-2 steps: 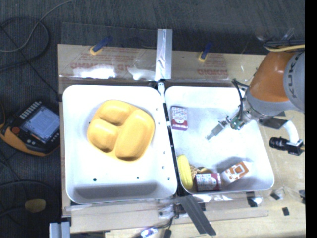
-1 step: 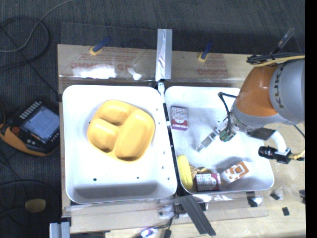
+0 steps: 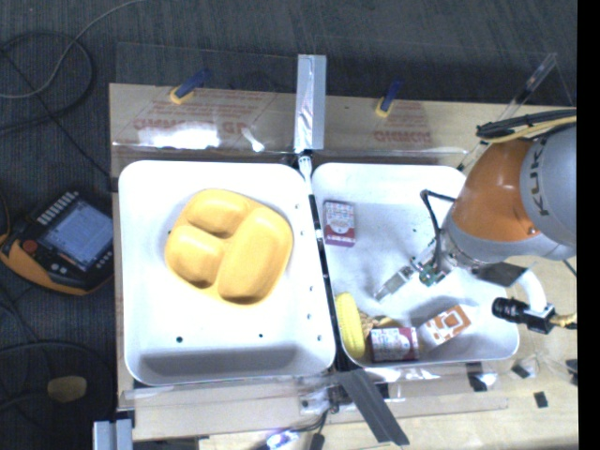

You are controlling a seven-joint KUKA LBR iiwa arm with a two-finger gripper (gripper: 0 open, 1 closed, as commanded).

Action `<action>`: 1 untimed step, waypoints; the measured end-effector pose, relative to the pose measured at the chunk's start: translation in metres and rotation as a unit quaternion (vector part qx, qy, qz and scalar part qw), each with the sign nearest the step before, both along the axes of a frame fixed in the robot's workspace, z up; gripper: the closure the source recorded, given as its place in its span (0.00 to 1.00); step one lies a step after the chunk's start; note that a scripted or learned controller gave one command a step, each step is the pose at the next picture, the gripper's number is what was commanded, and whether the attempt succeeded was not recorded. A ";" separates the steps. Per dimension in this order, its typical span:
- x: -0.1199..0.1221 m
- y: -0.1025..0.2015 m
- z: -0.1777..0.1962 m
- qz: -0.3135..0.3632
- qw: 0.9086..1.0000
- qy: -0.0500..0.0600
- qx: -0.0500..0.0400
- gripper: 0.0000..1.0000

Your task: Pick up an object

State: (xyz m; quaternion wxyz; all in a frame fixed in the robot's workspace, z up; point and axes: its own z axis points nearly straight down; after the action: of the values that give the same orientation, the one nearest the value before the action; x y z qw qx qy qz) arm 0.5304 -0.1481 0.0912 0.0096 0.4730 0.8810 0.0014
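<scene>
I see the tool (image 3: 394, 283) low in the right bin (image 3: 394, 181), mid-frame right, over bare floor; I cannot tell its opening. Lower edge: yellow banana (image 3: 349, 326), red can (image 3: 394, 343), orange-white carton (image 3: 444, 326). Red packet (image 3: 338, 223) upper left. Yellow moulded piece (image 3: 228, 244) in left bin (image 3: 141, 279).

Two white bins on the bench (image 3: 450, 115): left bin (image 3: 141, 279) and right bin (image 3: 394, 181).

Left bin: one yellow lumpy cushion-like object (image 3: 228, 245).

Right bin: four loose items.
- one small maroon-and-white packet (image 3: 339, 223)
- one yellow banana-shaped object (image 3: 349, 326)
- one dark red can (image 3: 394, 344) on its side
- one orange-and-white carton (image 3: 445, 326)

One robot arm (image 3: 525, 204) with one claw (image 3: 398, 280).

Two yellow-and-blue clamps at the back edge: left clamp (image 3: 189, 86), right clamp (image 3: 387, 100).

One handheld controller pendant (image 3: 58, 242) on the floor, left of the bench.
</scene>
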 end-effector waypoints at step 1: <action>0.088 0.006 -0.001 0.029 1.000 0.002 0.001 0.00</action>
State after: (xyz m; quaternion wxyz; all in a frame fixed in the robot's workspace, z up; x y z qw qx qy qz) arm 0.6179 -0.1423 0.0900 0.0075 0.4470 0.8945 0.0014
